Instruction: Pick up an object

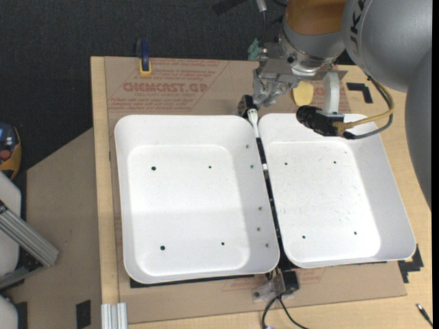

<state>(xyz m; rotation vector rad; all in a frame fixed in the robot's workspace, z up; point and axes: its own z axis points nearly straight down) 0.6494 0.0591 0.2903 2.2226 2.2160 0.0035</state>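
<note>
Dark carpet surrounds a bench topped with brown board, printed in red lettering, that carries two shallow white bins side by side. No loose object is visible lying on either bin floor; the only candidate is a pale yellow item, just right of the gripper and partly hidden by the wrist, and what it is cannot be told. The gripper hangs over the board behind the bins' far rims, near the seam between them. Whether its jaws are spread or pressed together cannot be told, and nothing is seen between them. Below and left of it lies the left bin; below and right, the right bin. A black cable fitting overhangs the right bin's far rim. A blue-and-yellow clamp sits far left.
</note>
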